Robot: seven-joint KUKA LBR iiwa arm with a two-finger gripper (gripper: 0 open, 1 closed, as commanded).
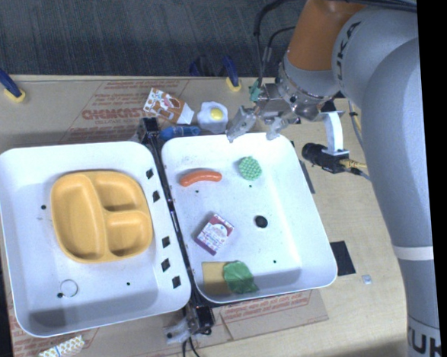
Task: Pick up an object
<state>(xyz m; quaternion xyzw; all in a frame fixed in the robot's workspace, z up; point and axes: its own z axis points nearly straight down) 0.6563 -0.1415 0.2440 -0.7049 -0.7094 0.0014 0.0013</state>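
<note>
The gripper [255,127] hangs over the far rim of the right bin [312,229], its two fingers [235,129] spread apart with nothing between them; the grey arm [385,86] with its orange band [319,22] comes in from the right. Inside the right bin lie several things: an orange sausage [200,177] near the far left corner; a green round piece [249,167] just right of it, near below the fingers; a small red-and-white packet [214,233] about the middle, tilted; a small black disc [261,222] to its right; and at the near wall a green leafy piece [239,277] resting against a tan block [212,271]. The left bin [21,226] holds a yellow divided tray [101,214], lying flat. Beyond the bins, on the cardboard [89,107], sit a patterned carton [162,105], a blue item [179,131] and a white-and-yellow egg-like toy [213,115]; a green-and-white wrapped thing [58,352] lies on the near left, outside the bins.
</note>
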